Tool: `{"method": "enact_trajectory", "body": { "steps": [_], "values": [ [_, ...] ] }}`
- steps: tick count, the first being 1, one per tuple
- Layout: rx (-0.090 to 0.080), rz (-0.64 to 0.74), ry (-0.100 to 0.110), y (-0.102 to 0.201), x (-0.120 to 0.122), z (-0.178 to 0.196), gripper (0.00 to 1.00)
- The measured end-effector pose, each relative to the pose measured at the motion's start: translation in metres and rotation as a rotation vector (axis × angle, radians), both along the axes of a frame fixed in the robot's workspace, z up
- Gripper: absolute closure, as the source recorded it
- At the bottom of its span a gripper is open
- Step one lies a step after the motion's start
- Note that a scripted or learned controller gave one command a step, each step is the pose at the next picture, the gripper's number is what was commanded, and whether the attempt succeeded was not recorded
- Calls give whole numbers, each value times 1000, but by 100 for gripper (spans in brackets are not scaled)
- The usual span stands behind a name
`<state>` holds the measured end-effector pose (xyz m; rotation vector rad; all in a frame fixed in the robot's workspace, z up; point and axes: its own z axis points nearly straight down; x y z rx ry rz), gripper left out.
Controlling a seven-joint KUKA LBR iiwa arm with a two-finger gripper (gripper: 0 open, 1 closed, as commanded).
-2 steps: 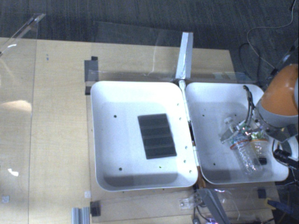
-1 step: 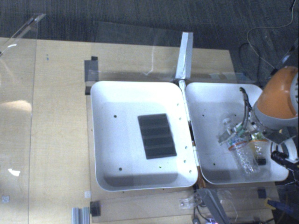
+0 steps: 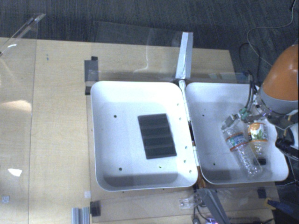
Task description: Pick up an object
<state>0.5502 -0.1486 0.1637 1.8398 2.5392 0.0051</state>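
Bottle lies flat in right bin, gripper just above its top end; approach step; pincer state can't tell; next: descend, close on bottle.

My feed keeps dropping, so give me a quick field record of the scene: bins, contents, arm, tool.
left bin: holds a dark ribbed rectangular block, lying flat near the middle
right bin: holds a clear plastic bottle lying on its side and a small orange-labelled item beside it, both in the right half
arm: over the right bin's upper right corner
tool: low over the cluttered items, just above the bottle's upper end
tool state: cannot tell
held object: none seen
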Motion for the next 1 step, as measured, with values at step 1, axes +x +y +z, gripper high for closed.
{"method": "enact_trajectory", "body": {
  "steps": [1],
  "values": [
    [-1, -25, -8, -15, -8, -74, 0]
  ]
}}
